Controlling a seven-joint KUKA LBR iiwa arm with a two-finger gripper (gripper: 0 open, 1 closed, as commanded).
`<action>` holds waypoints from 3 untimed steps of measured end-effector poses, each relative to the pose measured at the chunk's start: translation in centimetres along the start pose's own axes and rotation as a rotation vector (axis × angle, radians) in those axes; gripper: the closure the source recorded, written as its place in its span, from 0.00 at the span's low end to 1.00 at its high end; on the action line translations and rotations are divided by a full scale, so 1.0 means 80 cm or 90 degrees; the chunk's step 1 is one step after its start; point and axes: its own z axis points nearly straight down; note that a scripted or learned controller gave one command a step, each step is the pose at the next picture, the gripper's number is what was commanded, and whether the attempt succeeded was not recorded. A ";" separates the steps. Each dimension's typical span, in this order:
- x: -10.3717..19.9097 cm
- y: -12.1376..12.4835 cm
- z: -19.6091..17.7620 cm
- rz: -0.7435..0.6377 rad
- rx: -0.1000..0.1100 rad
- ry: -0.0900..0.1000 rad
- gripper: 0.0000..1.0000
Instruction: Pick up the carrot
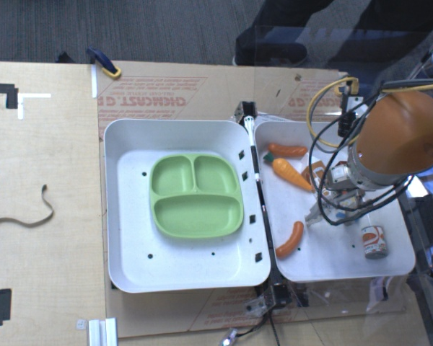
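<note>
Risk of grabbing wrong item: carrot (291,174) crowded by sausage (288,151) at 12 o'clock, gripper (319,215) at 4 o'clock, jaw state indiscernible, nothing visibly held

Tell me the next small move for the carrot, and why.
Probably shift the gripper toward the bin's far-left corner, then lower: the carrot lies there untouched, beside a sausage, while the gripper sits nearer the middle of the right bin.
</note>
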 end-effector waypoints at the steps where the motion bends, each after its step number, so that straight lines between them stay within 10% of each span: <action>1: -0.060 -0.056 -0.001 -0.016 0.001 0.000 0.00; 2: -0.061 -0.058 -0.013 -0.012 0.004 -0.004 1.00; 3: -0.168 -0.008 -0.125 0.240 0.002 0.000 1.00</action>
